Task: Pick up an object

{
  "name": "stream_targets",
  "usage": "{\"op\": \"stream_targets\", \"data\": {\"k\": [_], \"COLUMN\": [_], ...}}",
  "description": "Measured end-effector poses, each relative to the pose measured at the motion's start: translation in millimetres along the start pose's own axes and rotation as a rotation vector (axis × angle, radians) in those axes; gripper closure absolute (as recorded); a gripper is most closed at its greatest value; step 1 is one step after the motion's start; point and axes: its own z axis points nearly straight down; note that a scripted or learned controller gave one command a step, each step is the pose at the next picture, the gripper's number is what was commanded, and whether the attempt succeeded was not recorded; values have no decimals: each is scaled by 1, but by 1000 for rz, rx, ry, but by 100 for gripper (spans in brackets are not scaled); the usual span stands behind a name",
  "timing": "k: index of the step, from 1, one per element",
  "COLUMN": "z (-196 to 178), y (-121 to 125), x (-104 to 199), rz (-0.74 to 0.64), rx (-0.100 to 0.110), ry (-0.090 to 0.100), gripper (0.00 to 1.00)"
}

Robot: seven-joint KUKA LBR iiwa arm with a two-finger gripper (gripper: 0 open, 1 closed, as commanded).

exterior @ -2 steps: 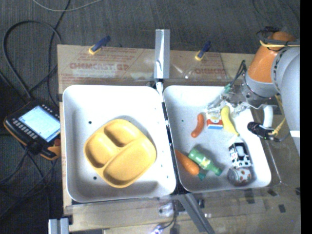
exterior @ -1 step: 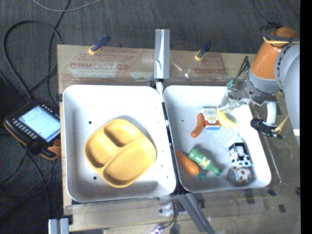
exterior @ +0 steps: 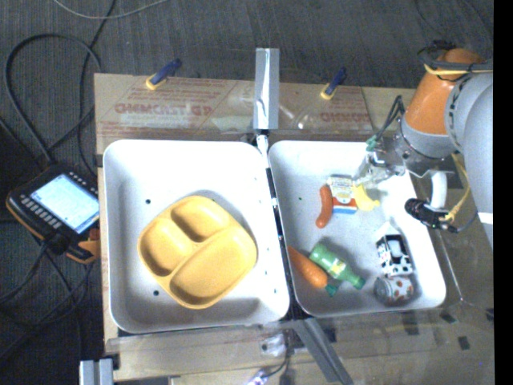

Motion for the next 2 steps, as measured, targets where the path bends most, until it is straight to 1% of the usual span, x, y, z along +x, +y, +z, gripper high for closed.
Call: {"op": "stream_targets", "data": {"k": [1, 2], "z": [9, -4], "y": [-5, -3], "x": [1, 2], "rz": [1, -1], "rx": [18, 14], "ry": [3, 3], "gripper": [0, 100]}}
